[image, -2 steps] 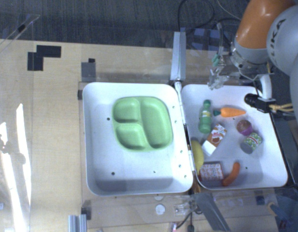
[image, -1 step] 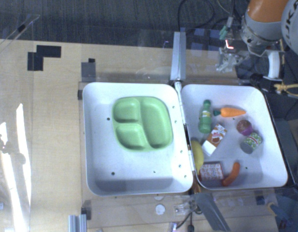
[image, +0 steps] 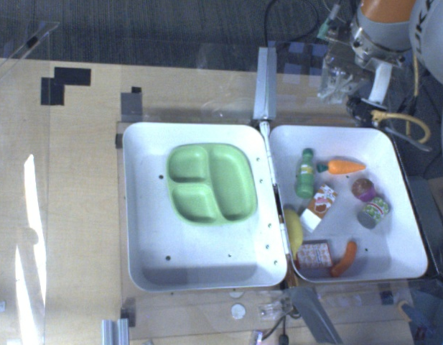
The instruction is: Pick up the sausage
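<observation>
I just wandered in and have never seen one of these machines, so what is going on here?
A robot arm reaches in from the right, and its gripper hangs above the far edge of the right bin, holding nothing. It is meant to pick up the sausage, which lies untouched near that bin's front edge, beside a small dark red packet. A carrot, a green bottle, a banana and other small toy foods share that bin. The left bin holds a green divided tray.

Arm (image: 393, 6) cut off at top edge.
</observation>
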`<control>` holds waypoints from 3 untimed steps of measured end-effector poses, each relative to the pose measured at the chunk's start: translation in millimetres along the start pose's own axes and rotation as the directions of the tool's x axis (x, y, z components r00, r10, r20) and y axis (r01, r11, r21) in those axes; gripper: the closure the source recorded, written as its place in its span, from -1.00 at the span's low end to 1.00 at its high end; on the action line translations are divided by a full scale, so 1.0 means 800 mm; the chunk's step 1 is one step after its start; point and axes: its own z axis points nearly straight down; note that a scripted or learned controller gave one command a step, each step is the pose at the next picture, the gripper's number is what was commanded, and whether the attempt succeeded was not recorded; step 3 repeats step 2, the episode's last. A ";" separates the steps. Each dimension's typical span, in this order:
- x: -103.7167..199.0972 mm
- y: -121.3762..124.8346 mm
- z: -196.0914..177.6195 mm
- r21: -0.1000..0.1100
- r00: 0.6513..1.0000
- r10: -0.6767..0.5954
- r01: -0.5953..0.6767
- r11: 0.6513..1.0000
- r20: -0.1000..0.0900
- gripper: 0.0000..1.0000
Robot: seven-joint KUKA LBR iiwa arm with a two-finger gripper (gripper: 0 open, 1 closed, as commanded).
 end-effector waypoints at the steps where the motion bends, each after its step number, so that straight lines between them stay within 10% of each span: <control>1: 0.016 -0.006 0.005 0.002 0.976 0.216 -0.216 0.976 0.000 1.00; 2: 0.016 -0.007 0.025 0.006 0.858 0.513 -0.513 0.858 0.004 1.00; 3: 0.016 -0.007 0.025 0.006 0.858 0.513 -0.513 0.858 0.004 1.00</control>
